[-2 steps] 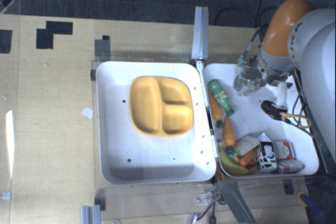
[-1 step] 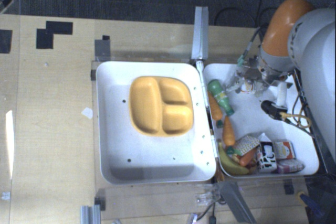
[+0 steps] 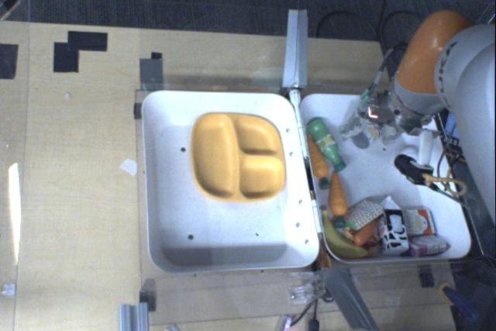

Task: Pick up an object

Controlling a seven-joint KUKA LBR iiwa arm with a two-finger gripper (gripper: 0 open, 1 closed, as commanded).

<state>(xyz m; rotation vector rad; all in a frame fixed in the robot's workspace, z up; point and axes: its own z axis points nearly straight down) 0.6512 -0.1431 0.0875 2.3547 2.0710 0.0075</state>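
The gripper [image 3: 360,128] hangs low over the far end of the right bin [image 3: 376,170], and whether it is apart or together I cannot tell from this slanted view; nothing shows clamped in it, so I judge the pick not yet made. The nearest candidate is a green bottle [image 3: 325,142], just beside the gripper on the side toward the other bin. It lies flat on the white floor with its length running away from the gripper at a slant, which is probably how it settled when tipped in. It is slim and bright green with a paler label band, and its round, smooth body could roll or slip under a careless close. An orange stick [image 3: 315,159] lies just beyond the bottle from the gripper, against the bin wall. A carrot [image 3: 338,198] lies farther out, toward the near end, pointing at a heap well apart from the gripper: a banana [image 3: 345,246] curled along the corner, a striped packet [image 3: 366,212], a black-and-white carton [image 3: 395,232] and a red-and-white box [image 3: 422,221], all touching or overlapping as loose things do when they slide together. A yellow divided tray [image 3: 236,156] sits alone in the left bin [image 3: 167,167], far beyond the bottle, too broad for an easy grasp.
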